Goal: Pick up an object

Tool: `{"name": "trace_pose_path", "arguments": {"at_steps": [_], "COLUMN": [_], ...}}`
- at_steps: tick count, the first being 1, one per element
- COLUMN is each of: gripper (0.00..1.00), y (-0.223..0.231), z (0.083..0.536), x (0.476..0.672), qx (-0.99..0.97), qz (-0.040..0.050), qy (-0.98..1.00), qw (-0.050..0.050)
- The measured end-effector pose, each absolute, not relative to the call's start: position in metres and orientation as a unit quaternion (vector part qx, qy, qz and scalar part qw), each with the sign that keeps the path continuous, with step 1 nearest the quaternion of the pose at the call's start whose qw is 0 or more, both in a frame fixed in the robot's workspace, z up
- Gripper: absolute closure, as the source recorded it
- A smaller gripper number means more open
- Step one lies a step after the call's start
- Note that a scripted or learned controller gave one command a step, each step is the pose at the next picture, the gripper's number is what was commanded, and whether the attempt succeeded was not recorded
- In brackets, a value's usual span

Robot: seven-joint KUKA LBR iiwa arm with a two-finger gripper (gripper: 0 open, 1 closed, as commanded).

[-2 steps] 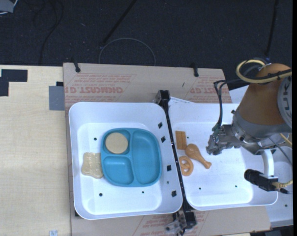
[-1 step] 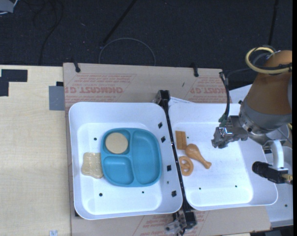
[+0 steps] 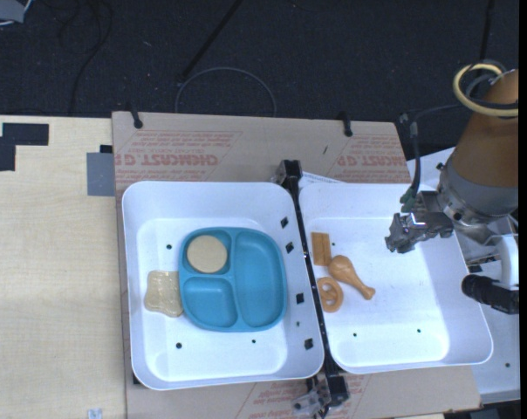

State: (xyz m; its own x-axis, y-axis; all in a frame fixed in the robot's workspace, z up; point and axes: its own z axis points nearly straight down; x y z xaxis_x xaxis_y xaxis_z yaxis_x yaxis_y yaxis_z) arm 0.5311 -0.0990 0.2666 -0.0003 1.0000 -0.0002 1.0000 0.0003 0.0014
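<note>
Above right bin [image 3: 438,339] edge, fingers [image 3: 403,236], toys [image 3: 342,279] apart

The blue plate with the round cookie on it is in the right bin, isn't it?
Not quite. The camera view shows the blue plate, with the round cookie on it, in the left bin, not the right one.

A dark carpeted floor [image 3: 246,33] fills the 12 o'clock side, with thin black cables [image 3: 224,81] looping across it. At 9 o'clock lies a pale wooden bench top [image 3: 45,278] bearing black square markings [image 3: 15,142], and a brown cardboard sheet [image 3: 246,151] lies toward 12 o'clock.
</note>
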Motion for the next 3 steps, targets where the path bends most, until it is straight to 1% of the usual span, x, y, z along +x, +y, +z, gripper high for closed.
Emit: {"name": "trace_pose_path", "arguments": {"at_steps": [1,2,3], "gripper": [1.00,1.00,1.00], "y": [-0.045,-0.002,0.057], "z": [0.269,0.260,0.242], "x": [0.529,0.518,0.514], "qx": [0.705,0.706,0.706], "qz": [-0.0003,-0.0012,-0.0018], "qy": [0.709,0.708,0.709], "qw": [-0.002,-0.002,-0.003]}}
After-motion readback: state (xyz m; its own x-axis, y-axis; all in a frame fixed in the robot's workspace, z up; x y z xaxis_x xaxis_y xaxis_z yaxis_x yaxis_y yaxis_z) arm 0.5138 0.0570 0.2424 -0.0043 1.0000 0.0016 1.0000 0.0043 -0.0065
